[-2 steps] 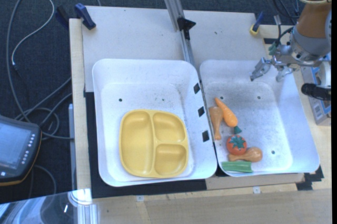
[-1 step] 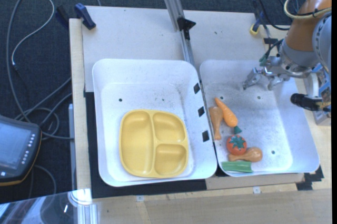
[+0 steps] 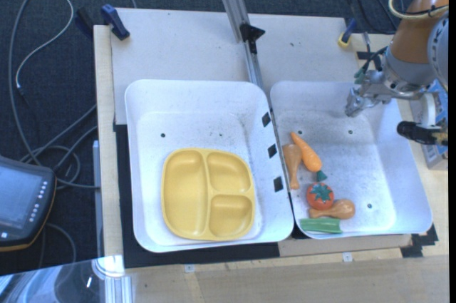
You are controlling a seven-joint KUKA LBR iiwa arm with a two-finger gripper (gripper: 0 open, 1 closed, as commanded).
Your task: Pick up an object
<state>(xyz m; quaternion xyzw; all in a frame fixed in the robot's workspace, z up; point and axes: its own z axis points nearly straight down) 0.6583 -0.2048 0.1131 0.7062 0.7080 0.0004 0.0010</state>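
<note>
The grey two-finger claw [image 3: 354,106] hangs over the upper right part of the right-hand shallow white plastic bin [image 3: 399,180], tips pointing down at bare floor, and from this angle I cannot tell whether they are spread or pressed together. Nothing is visible between them.

Closest to the claw, down and to its left, is the orange plastic toy carrot [image 3: 306,151], lying at a slant with its thin end toward the claw. Touching that carrot on its left is a paler orange-tan toy vegetable, long and narrow [image 3: 292,165], running along the bin's left wall. A step further off, below the carrot, sits the round red toy tomato with a green stalk [image 3: 320,195]. Pressed against its lower right is a tan, gourd-shaped toy piece [image 3: 340,209]. Furthest of the cluster, at the bin's near edge, lies the flat green toy pod [image 3: 320,225]. All five sit in the lower left part of this bin, well apart from the claw.

Above the claw rises the grey arm with its orange band [image 3: 417,23], entering from the right.

Far off to the claw's left, across the divide, the second white plastic bin [image 3: 142,109] holds a yellow plastic plate with three compartments [image 3: 209,193], lying flat in its lower half.
</note>
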